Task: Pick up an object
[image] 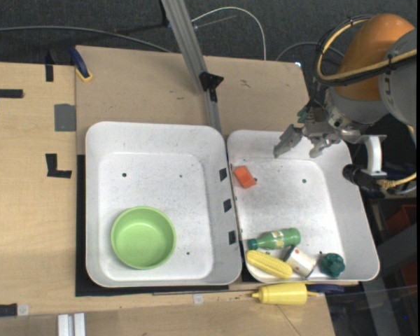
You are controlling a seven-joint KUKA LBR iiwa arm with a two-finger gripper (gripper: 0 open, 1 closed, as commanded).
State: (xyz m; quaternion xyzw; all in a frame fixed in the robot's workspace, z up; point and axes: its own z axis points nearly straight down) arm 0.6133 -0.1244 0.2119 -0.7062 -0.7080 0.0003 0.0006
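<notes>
Yellow plastic squeeze bottle (283,294) lies outside your right white bin (350,208), lower frame. Your two-finger gripper (302,145) hovers spread and empty at upper right, likely positioning above the small orange block (244,177).

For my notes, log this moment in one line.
tool open, holding nothing | over right bin far edge | orange block nearest

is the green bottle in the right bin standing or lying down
Lying down. The green bottle rests on its side on the right bin's floor, its length running across the view, just above the corn cob.

Robot lab: taped bench (28,187), bins (154,135)
</notes>
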